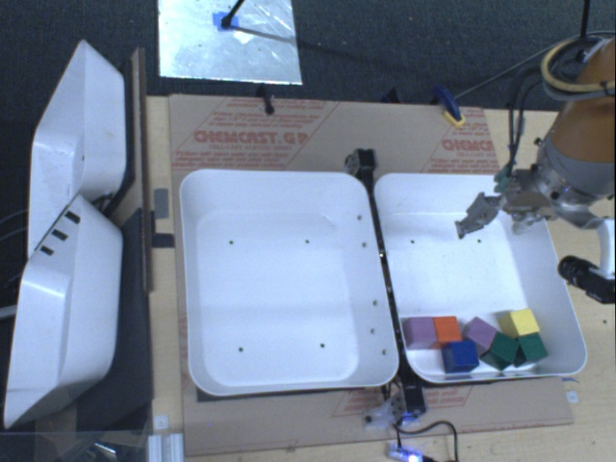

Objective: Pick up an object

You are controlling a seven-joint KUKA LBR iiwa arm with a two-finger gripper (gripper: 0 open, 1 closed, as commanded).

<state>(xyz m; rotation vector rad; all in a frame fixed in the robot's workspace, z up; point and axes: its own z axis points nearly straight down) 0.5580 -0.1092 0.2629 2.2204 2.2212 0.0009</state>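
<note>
On a table (289, 128) lined with board printed "CHEMCAST GP", the arm's jaws (478, 216) hang over the right bin (423, 258), whether open or closed unclear. The blocks (472, 340) cluster along its near edge, below the jaws in the camera view.

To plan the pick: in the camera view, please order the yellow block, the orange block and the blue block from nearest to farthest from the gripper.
From the gripper:
1. yellow block, right end of the cluster.
2. orange block, left part of the cluster.
3. blue block, front, by the bin's near wall.
</note>
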